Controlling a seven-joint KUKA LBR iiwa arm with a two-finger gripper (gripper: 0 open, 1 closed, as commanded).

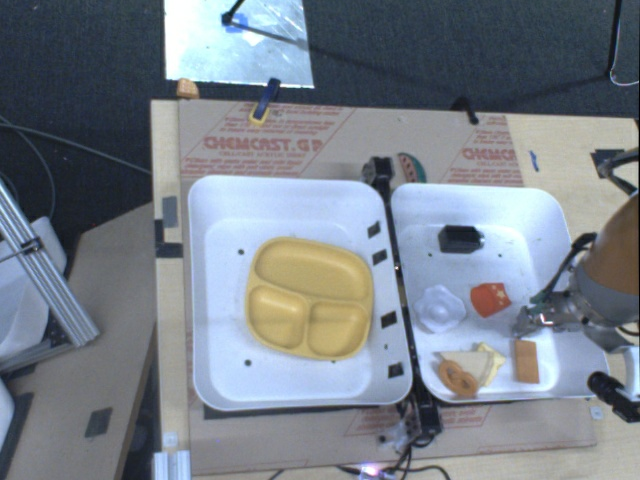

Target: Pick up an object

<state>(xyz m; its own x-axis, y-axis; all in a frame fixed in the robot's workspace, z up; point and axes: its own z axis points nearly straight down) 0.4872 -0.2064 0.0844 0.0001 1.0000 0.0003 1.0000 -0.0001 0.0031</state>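
Hovering at the right bin's (560, 208) right side, the claw (537, 318) sits just above the orange block (526, 361); whether it is apart or together, I cannot tell. Left of it lies a red piece (490, 299).

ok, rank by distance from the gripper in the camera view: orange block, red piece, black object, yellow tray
Measured from the gripper at the right bin's right side:
1. orange block, just below it
2. red piece, to its left
3. black object, upper part of the right bin
4. yellow tray, left bin
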